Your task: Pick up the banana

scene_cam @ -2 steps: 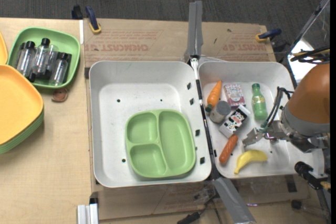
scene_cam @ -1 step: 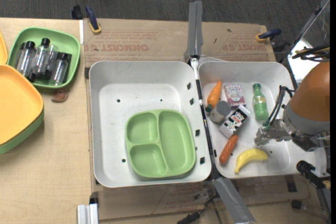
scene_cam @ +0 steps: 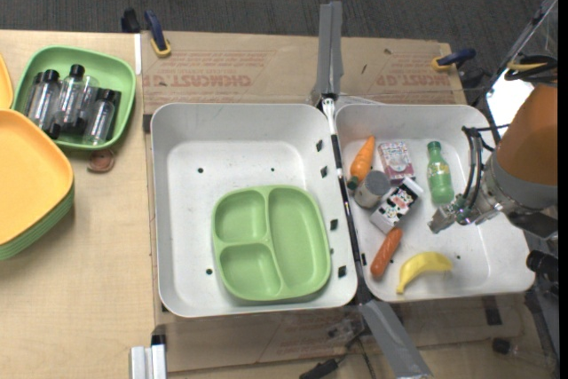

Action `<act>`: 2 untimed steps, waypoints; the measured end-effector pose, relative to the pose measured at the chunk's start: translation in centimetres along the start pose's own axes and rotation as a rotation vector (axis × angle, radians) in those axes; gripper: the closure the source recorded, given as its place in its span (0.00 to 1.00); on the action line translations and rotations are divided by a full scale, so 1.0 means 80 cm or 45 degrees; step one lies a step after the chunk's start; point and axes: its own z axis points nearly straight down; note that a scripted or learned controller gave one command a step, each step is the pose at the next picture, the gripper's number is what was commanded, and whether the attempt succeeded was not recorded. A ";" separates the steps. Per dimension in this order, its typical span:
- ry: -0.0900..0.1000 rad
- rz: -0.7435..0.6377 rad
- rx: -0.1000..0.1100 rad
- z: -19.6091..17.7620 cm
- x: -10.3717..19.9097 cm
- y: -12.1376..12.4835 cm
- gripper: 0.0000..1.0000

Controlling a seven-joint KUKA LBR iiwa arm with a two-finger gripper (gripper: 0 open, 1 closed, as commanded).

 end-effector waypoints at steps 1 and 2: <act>-0.001 0.723 0.004 0.052 -0.093 0.036 1.00; 0.003 0.545 0.005 0.094 0.000 0.020 1.00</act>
